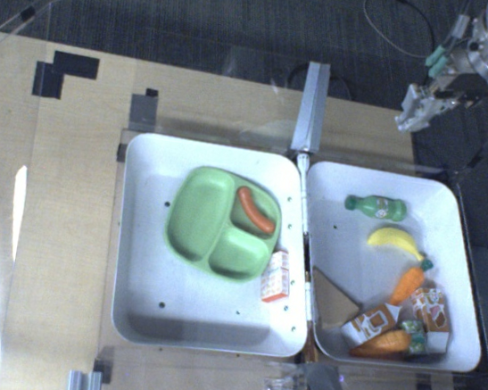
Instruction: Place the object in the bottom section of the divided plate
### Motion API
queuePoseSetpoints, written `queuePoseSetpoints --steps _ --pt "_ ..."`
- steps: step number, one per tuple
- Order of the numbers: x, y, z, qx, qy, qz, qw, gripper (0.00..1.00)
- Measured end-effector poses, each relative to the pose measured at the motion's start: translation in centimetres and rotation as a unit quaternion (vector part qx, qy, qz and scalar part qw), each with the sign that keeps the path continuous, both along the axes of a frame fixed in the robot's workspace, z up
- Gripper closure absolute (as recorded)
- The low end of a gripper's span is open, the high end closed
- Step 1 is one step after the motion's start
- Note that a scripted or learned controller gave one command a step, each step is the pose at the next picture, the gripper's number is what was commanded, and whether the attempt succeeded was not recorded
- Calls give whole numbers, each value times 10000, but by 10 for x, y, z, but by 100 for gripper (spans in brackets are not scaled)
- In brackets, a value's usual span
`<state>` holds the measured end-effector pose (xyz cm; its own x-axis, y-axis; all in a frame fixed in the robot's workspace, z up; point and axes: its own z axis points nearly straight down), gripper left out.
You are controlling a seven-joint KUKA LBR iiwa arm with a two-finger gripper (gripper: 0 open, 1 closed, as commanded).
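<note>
A green divided plate [203,220] lies in the left bin [131,291]. A red-orange sausage [256,212] rests in its upper right section. Just off the plate's lower right edge lies a small white and red carton [277,276] on the bin floor. My gripper [416,107] hangs high at the top right, beyond the far edge of the right bin [465,257], well away from the plate. Nothing shows between its fingers.
The right bin holds a green bottle [376,205], a banana [396,242], two carrots [407,284], small cartons [427,307] and a brown card [334,297]. A metal post [311,109] stands between the bins at the back.
</note>
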<state>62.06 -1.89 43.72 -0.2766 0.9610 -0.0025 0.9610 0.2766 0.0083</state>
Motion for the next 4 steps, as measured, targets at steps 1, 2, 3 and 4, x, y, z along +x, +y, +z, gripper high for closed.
queuePoseSetpoints --steps 1,2,3,4 --pt "-15 -76 0 -5 4 150 9999 100" --pt "-15 -76 0 -5 4 151 9999 0" --pt "-14 -75 12 -12 -34 175 9998 100" --pt "-14 -75 12 -12 -33 176 9998 0"
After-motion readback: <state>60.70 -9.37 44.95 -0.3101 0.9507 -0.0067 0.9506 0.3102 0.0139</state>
